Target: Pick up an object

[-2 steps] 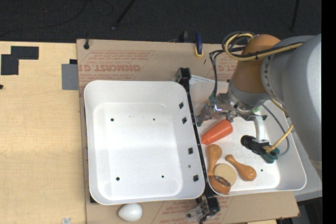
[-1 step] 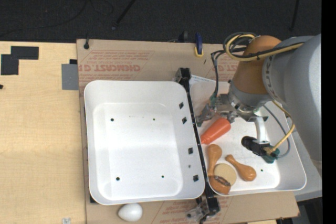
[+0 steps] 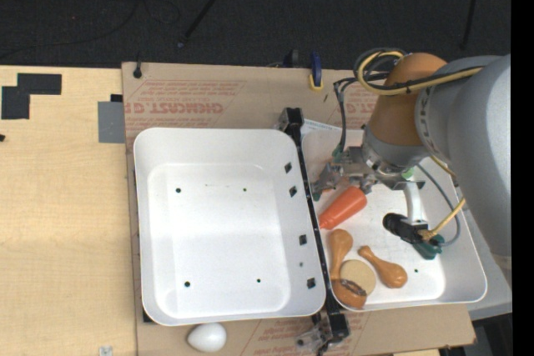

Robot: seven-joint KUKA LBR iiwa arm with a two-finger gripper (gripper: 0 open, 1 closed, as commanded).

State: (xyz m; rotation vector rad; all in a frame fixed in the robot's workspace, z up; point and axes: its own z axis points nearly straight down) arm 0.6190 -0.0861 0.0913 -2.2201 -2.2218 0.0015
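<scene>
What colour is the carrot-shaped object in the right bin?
Orange, the carrot-shaped object seen in the camera view, lying just below the pincer.

The surface is showing as pale wood, and a brown cardboard sheet with red printing is lying on it. Taking the left white bin as landmark: it is sitting on the cardboard, the right white bin is lying just beside it on its right, touching along a black clip strip. A white egg-shaped object is resting just below the left bin's near edge. Black and grey patches are lying on the wood, up and left of it
</scene>
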